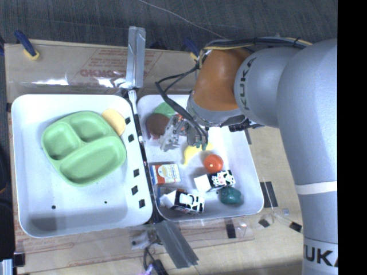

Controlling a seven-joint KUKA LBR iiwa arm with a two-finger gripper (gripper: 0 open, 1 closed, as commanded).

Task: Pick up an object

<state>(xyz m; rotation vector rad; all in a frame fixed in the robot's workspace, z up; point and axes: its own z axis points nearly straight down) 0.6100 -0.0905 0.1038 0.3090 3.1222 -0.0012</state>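
My gripper (172, 135) hangs low in the upper left part of the right bin (238, 149), under the orange band of the wrist. It is right beside a brown round object (155, 125) and just left of a yellow piece (190, 153). A green item (166, 108) peeks out behind the gripper. Further down lie an orange-red ball (213, 163), a small printed carton (166, 173), a white block (202, 183), two cow-patterned pieces (223, 179) (190, 201) and a teal object (230, 196). I see nothing lifted off the bin floor.
The left bin (34, 211) holds a green divided plate (85, 146) and a yellow object (114, 120) at its upper right. A metal divider (136, 56) stands between the bins. The bulky grey arm (298, 107) covers the right side of the bench.
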